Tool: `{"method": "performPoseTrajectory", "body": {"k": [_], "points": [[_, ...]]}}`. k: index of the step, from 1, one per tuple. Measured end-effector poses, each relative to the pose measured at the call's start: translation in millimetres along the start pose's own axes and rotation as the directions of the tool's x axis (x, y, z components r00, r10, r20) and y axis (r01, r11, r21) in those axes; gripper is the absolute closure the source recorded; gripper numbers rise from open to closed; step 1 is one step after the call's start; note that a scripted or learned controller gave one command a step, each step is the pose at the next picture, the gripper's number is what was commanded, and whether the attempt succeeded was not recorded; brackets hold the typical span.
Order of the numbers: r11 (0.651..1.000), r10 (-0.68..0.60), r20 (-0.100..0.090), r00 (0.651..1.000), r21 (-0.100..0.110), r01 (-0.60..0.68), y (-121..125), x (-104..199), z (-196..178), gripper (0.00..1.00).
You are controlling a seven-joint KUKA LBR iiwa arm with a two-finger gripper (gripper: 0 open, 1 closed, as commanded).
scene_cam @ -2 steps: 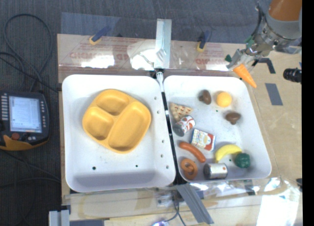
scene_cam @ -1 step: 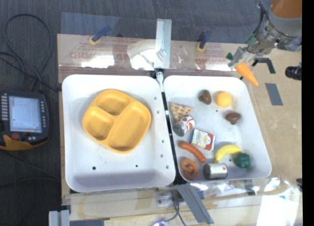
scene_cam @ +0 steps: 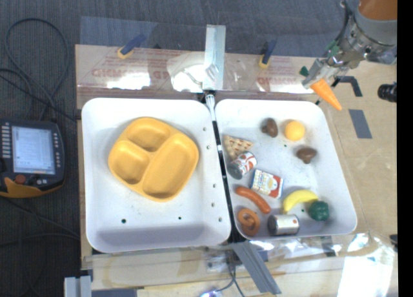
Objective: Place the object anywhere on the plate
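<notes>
Carrot hangs pinched in the hand up at the top right, past the back corner of the right bin and over the bare surface; orange tip points down and right. Hand looks clamped on its thick end (grip seems shallow, so a slip is possible).

Target is the yellow plate with three hollows, sitting in the left bin, well apart from the carrot.

To do it well: carry it high across the right bin so it clears the banana, can and ball, and clears the ridge where the bins meet. Come down over a hollow near the plate's middle, not its rim. Let go low so the carrot doesn't roll or bounce off.
</notes>
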State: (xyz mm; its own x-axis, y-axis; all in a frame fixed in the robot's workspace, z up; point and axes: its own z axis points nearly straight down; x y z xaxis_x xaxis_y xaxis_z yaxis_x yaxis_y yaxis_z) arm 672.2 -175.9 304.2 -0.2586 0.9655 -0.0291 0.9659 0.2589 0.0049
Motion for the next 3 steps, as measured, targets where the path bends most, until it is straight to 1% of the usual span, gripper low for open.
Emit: {"method": "performPoseTrajectory", "body": {"k": [1, 2, 3], "points": [[0.981, 0.192, -0.028, 0.981, 0.019, -0.191, -73, 23, 91, 1.00], [0.982, 0.191, -0.027, 0.981, 0.014, -0.190, -71, 23, 80, 1.00], [0.979, 0.204, -0.030, 0.978, 0.013, -0.204, 7, 118, 81, 1.00]]}}
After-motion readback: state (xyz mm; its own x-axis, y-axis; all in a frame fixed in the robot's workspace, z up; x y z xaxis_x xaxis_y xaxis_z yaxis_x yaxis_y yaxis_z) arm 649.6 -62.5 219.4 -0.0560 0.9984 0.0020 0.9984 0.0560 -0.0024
